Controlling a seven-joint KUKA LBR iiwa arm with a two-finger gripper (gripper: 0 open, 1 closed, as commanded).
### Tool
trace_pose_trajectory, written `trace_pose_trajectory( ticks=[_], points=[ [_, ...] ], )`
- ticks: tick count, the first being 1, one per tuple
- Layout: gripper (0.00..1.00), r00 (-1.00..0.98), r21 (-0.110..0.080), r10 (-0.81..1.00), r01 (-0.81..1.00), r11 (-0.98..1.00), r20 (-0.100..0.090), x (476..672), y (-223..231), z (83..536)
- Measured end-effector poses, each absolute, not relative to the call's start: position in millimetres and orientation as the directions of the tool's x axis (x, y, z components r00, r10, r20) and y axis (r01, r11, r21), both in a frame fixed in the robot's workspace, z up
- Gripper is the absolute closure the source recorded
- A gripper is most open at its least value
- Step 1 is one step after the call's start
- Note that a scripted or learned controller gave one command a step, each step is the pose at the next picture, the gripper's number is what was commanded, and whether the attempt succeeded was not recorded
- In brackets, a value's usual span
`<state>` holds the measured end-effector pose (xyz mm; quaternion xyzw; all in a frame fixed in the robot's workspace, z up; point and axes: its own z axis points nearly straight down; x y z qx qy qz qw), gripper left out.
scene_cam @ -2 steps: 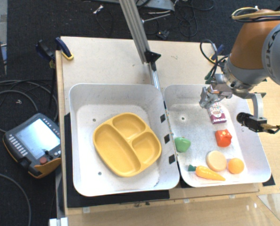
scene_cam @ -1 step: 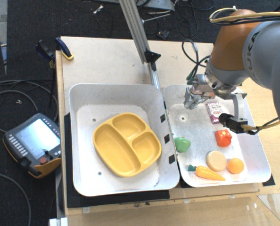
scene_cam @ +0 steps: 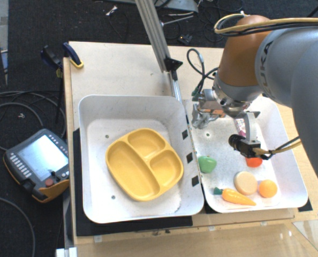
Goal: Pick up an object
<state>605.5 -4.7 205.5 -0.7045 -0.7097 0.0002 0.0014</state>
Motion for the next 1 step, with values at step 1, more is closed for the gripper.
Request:
trace_pose_trajectory(
  ticks=[1],
  points=[
    [1.00,-0.008,0.003,1.000,1.000,0.008,0.002,605.2,47.0,222.9]
  ],
)
